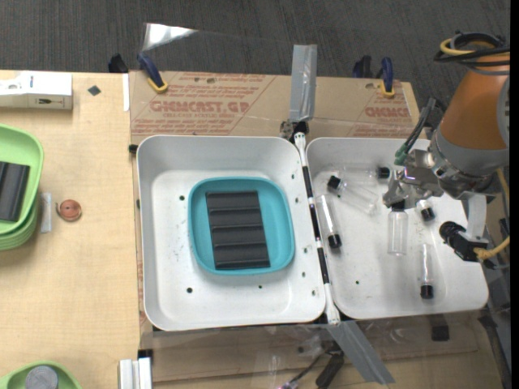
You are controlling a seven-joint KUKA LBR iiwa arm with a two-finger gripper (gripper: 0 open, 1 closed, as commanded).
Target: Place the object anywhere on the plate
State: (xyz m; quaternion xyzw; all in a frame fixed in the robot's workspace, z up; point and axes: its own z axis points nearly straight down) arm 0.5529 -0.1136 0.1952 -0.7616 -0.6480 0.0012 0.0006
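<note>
A teal plate (197,217) with a black ridged insert (237,228) lies in the left white bin (162,290). Several clear vials with black caps lie scattered in the right bin (365,294): one along the left wall (328,220), one near the middle (396,232), one towards the front (425,269). My gripper (398,194) hangs low over the right bin, just above the black cap of the middle vial. The wrist covers what lies directly under it.
A cardboard sheet (211,104) with clamps lies behind the bins. On the wooden bench at the left stand a green tray (24,164), a white box (36,90) and a small round red piece (70,210). A black cable end (454,237) hangs by the bin's right side.
</note>
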